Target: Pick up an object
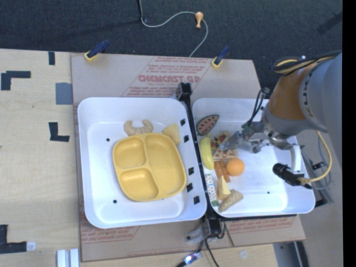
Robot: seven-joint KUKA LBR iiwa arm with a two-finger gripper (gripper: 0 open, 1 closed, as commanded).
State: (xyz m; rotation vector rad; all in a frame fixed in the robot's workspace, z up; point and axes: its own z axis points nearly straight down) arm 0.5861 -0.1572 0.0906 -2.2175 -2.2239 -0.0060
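Toy food lies along the left side of the right bin: a watermelon slice, a yellow-green banana, an orange ball, a carrot piece, a cheese wedge and a bread-like piece. My gripper reaches in from the right, low over the small striped pieces just above the orange ball. Its tips sit among the clutter there.
The left bin holds a yellow divided plate, a beige pretzel-like piece and a yellow wedge. A black divider runs between the bins. Cables hang off the arm over the right bin's right side.
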